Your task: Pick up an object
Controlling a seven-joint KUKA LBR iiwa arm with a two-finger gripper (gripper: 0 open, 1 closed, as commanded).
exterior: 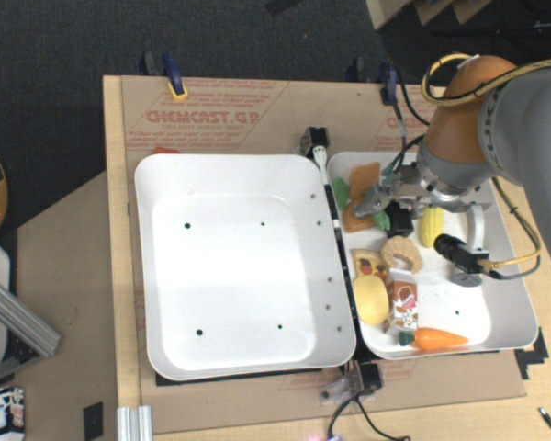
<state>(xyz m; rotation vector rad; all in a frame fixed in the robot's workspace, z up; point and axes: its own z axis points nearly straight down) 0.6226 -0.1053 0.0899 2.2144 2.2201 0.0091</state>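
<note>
Gripper [392, 211] down in the far part of right bin [505, 324], amid the pile of toy food. Finger state: cannot tell, wrist and cabling block the tips. No object visibly between them, so no hold claimed.

Candidates, all in the right bin:
- green piece [341, 192] and orange-brown block [361, 204] just left of the gripper, against the bin's left wall
- yellow corn [432, 227] just right of it
- tan ring-shaped piece [402, 252] a little nearer
- yellow lemon-like piece [371, 299], red-and-white packet [403, 305], orange carrot [438, 340] toward the near edge

Left bin [234, 260] bare white, 4 dark dots on its floor.

Risks, judged from this layout:
- Crowding: 3 items touching or nearly touching around the tool. Closing could catch an edge of 2 things at once, or shove 1 aside and shut on nothing.
- Bin wall: block and green piece sit tight to the divider, little room for a finger on that side; likely scrape or partial pinch.
- Rounded shapes (corn, lemon-like piece) prone to squirting out of an off-centre pinch.
- Loose cable [510, 265] looping over the bin near the corn; possible snag on lift.
</note>
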